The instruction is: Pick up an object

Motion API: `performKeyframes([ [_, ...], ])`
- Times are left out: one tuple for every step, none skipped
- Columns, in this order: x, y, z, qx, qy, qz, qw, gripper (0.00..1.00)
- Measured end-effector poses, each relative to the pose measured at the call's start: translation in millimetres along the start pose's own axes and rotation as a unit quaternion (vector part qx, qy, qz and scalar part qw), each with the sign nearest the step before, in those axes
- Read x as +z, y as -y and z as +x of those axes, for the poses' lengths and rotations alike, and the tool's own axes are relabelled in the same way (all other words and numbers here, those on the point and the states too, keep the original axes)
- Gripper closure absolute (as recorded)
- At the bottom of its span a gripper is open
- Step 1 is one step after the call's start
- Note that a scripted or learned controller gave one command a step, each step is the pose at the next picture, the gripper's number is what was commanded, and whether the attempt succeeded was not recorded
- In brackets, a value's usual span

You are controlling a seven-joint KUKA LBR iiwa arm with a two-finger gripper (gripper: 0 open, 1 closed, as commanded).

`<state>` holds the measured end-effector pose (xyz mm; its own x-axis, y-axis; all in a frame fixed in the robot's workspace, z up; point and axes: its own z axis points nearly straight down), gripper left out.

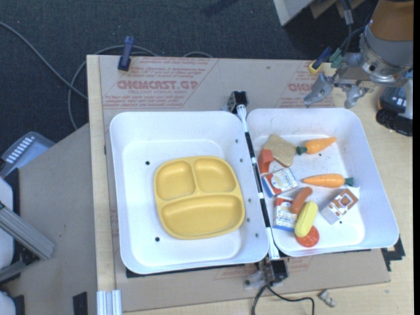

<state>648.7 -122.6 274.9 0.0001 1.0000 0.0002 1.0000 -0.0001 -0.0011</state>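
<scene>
Carrots [323, 180] and other toy food lie in my right bin [374, 169]; my gripper [335, 92] hovers beyond its far rim, jaws spread, holding nothing.

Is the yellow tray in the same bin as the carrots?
No, the yellow tray lies in the left bin, while both carrots lie in the right bin.

Yellow divided plate [198, 197] in white bin [131, 176]; two orange carrots [317, 145], yellow corn [306, 219], red tomato [306, 237]
</scene>
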Motion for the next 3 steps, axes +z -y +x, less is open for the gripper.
performKeyframes([
  [138.7,9.3,-87.5,0.001,0.000,0.001,1.0000,0.00],
  [184.4,-22.0,-49.6,-0.001,0.003,-0.008,1.0000,0.00],
  [175.7,-21.3,-49.3,-0.001,0.003,-0.006,1.0000,1.00],
])
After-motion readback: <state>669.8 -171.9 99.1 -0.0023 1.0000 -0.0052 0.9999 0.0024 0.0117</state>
